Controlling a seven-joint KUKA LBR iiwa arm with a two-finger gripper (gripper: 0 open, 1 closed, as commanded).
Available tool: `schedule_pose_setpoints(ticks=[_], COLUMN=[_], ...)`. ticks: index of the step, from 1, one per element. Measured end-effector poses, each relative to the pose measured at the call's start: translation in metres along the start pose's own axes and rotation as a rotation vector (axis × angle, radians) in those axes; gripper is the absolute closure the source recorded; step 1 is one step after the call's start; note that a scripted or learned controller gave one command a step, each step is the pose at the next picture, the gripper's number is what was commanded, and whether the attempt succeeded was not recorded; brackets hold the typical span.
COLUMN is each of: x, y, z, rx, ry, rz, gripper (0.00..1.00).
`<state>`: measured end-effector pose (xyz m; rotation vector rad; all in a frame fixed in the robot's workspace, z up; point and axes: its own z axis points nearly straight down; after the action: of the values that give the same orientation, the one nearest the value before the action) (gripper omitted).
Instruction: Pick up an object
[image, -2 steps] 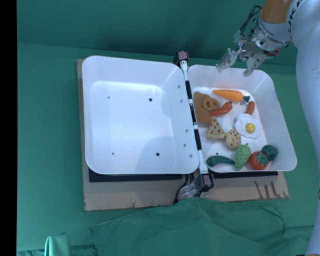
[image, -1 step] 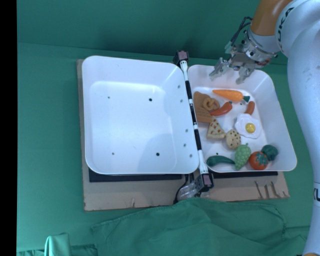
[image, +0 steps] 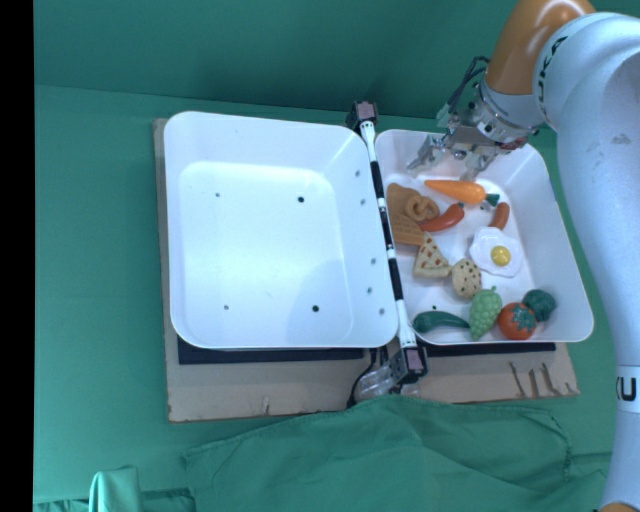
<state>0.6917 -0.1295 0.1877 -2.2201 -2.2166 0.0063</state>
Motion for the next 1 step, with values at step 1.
schedule_pose_setpoints(ticks=[1], x=[0.0065], y=[0.0016], z=[-0.0137], rx=[-0.002], ry=[0.012], rz=[-0.004], gripper=[1.00])
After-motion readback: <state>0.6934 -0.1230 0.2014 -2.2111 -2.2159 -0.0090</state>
